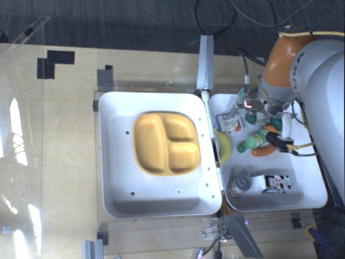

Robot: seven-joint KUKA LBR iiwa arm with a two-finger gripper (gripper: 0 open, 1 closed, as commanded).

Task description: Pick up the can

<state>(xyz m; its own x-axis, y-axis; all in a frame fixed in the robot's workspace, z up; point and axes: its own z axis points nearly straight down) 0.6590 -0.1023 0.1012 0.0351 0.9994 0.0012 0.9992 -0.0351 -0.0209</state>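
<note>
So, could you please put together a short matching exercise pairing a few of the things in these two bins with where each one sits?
Things:
1. yellow tray
2. can
3. green bottle
4. gripper

Places:
A. near edge of the right bin, beside a black-and-white carton
B. far end of the right bin
C. middle of the left bin
D. centre of the right bin, next to an orange item

Pairs: 1-C, 2-A, 3-D, 4-B
</note>
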